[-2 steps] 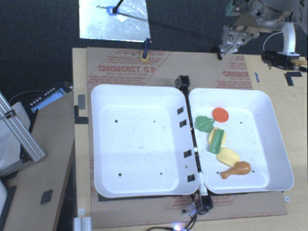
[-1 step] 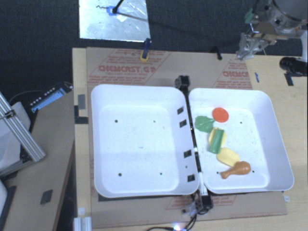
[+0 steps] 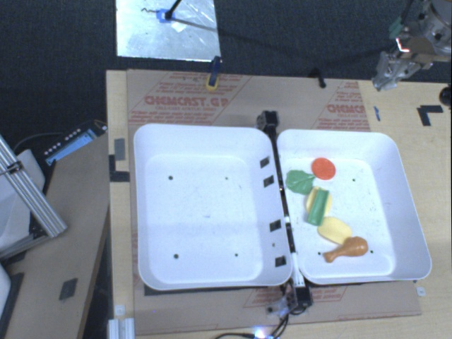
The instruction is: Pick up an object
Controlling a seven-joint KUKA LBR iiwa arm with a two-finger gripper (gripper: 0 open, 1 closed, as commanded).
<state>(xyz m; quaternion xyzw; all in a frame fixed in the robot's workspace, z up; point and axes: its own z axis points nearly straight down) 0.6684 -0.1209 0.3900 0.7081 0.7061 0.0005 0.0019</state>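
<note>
Gripper (image 3: 390,76) high at top right, beyond bins; finger state cannot tell. Toy food well below-left of it in right bin (image 3: 402,189): red disc (image 3: 323,167), green leaf (image 3: 299,182), drumstick (image 3: 347,248). Cardboard (image 3: 185,99) reads "CHEMCAST GP" (red print).

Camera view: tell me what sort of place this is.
Likely a robotics lab test bench. Two white bins sit side by side on a board, toy food such as a chicken drumstick lies in the right one, and a pincer hangs above.
</note>
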